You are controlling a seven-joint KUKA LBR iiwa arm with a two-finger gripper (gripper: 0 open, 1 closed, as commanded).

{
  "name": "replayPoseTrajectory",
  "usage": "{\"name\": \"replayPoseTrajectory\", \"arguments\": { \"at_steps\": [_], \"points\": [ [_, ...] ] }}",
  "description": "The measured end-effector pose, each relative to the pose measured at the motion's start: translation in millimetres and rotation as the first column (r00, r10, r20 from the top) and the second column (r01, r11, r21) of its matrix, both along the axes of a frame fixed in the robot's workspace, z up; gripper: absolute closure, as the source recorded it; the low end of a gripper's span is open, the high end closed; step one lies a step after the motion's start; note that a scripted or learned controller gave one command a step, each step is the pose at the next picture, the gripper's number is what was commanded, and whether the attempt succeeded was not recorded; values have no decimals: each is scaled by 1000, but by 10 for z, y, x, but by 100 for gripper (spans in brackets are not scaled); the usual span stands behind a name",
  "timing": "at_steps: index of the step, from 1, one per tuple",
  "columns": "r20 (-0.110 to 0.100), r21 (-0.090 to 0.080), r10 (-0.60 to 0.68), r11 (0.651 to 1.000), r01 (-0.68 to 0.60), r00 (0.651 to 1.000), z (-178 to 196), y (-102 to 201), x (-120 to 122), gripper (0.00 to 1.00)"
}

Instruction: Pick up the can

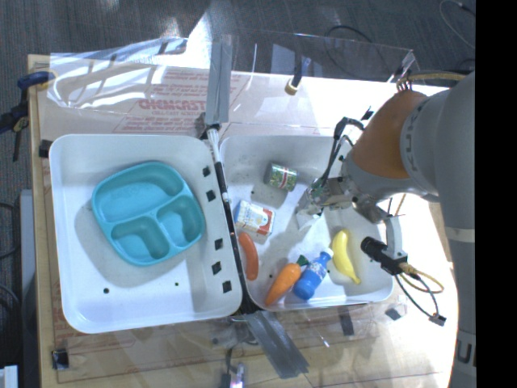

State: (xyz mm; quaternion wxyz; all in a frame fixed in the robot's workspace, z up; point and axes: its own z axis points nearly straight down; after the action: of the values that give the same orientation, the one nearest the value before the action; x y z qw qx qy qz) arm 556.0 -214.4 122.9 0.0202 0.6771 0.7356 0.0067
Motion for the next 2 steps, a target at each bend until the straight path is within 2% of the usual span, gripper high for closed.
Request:
{"name": "replayPoseTrajectory", "arguments": {
  "at_steps": [1,2],
  "points": [
    [-1,0,0,1000,0,1000,-4,3,-3,0],
    [-38,17,154,988,-154,987,-294,418,1021,0]
  ]
}}
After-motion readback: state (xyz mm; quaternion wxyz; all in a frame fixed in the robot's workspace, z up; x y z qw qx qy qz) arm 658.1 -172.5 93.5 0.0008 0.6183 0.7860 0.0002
